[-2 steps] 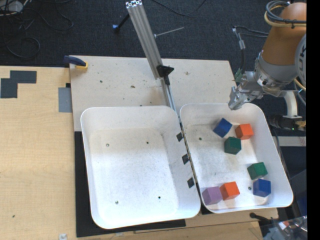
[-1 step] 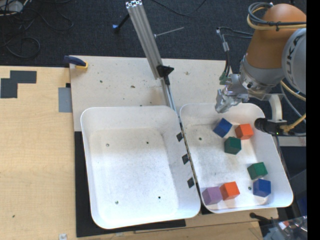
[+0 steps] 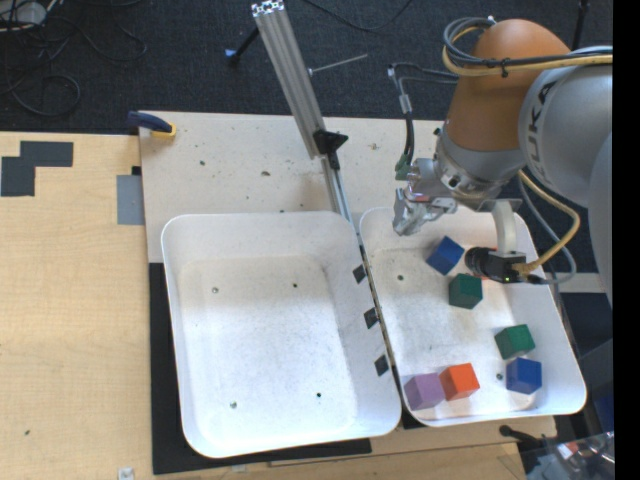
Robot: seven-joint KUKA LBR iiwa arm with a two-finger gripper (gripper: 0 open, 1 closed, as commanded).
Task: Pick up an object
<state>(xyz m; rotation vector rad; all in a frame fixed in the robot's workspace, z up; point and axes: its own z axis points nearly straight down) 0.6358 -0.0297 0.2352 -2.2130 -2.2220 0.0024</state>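
Approach is the step in hand: the grey arm's jaws (image 3: pixel 410 218) hover over the right white bin's (image 3: pixel 560 393) far end, just beside the small blue cube (image 3: pixel 445 256); their spread cannot be told. Next they must centre over it and descend.

No readable text, labels, brands or numbers anywhere. Only marking: small black-and-white checker pattern on top end of slanted metal rail (image 3: pixel 268 8); no characters in it. Cubes, bins, arm carry no legible writing.
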